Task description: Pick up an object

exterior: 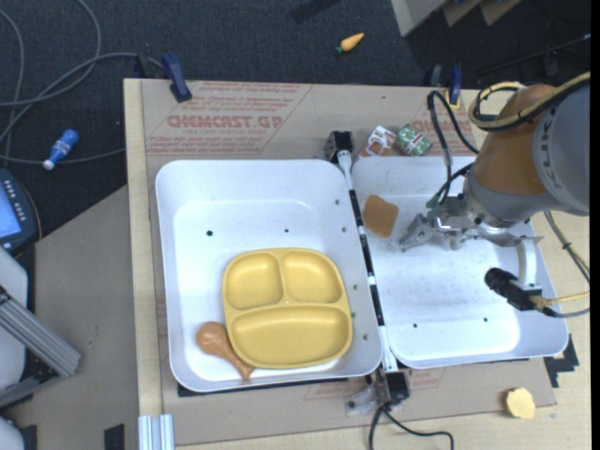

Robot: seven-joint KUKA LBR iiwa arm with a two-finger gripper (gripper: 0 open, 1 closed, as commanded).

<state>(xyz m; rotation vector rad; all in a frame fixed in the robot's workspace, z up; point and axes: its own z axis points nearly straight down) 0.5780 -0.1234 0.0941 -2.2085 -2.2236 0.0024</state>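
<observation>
- Right bin (455,312): I see the gripper (424,234) low over the far half of this bin, with the grey and orange arm (525,148) reaching in from the view's right.
- Gripper state: I cannot tell from this slant how far it is open. I see nothing held in it.
- Task thing: a brown flat piece (381,216) lies on the floor of the right bin, in its far-left part, close to the wall it shares with the left bin (187,190).
- Relation: the brown flat piece sits just beside the gripper, on the gripper's left in the view and a little farther from the camera. I cannot tell whether the two touch.
- Left bin: a yellow divided plate (286,307) rests flat in the near half, with three compartments. An orange drumstick-shaped toy (223,343) lies against the plate's near-left corner, partly under its rim.
- Bench beyond the right bin: two small packets, one red and white (380,142) and one green (412,140), lie outside the bin's far rim.
- Bench near-right corner: a small yellow lump (519,402) lies outside the bins.
</observation>
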